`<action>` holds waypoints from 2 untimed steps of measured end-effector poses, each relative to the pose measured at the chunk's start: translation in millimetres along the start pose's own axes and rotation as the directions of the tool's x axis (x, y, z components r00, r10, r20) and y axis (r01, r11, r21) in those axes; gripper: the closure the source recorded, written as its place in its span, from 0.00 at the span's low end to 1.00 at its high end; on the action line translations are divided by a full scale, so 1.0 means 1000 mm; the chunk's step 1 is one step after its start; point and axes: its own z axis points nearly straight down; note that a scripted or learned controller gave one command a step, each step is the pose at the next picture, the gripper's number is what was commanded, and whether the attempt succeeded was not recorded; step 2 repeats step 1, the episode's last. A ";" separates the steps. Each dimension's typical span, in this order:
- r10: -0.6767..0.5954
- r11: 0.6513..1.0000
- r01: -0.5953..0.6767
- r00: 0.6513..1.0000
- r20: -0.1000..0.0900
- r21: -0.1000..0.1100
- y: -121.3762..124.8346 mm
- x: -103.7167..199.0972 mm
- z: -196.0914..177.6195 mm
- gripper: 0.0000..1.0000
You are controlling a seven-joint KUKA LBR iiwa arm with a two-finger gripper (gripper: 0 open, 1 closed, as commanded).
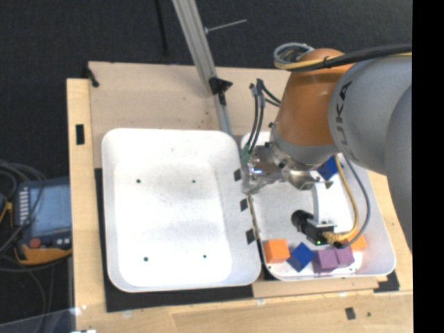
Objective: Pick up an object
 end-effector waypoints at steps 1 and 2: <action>0.000 1.000 0.000 1.000 0.001 0.002 -0.011 0.055 0.008 1.00; 0.000 1.000 0.000 1.000 0.001 0.002 -0.011 0.055 0.008 1.00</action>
